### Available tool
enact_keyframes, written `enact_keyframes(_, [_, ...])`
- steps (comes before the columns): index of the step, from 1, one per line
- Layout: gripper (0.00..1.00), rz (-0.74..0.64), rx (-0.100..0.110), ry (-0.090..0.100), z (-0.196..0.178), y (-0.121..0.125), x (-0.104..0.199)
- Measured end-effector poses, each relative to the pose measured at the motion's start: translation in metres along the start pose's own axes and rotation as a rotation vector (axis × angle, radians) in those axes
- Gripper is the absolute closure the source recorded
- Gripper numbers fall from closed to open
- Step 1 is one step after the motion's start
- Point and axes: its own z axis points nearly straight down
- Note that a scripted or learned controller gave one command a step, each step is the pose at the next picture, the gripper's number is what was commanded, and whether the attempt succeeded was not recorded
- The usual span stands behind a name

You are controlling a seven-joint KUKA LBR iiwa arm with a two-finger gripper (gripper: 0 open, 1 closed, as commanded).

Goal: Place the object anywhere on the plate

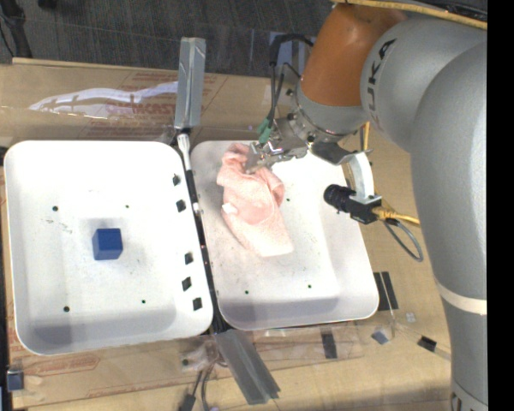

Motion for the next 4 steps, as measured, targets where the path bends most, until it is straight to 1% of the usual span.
enact_keyframes(1, [1.0, -0.009, -0.001, -0.001, 0.016, 0.001, 0.003])
enact_keyframes(2, [1.0, -0.416, -0.001, -0.002, 0.026, 0.021, 0.052])
enact_keyframes(3, [1.0, -0.821, -0.004, -0.005, 0.016, 0.038, 0.091])
enact_keyframes(4, [1.0, -1.226, -0.005, -0.007, 0.023, 0.062, 0.142])
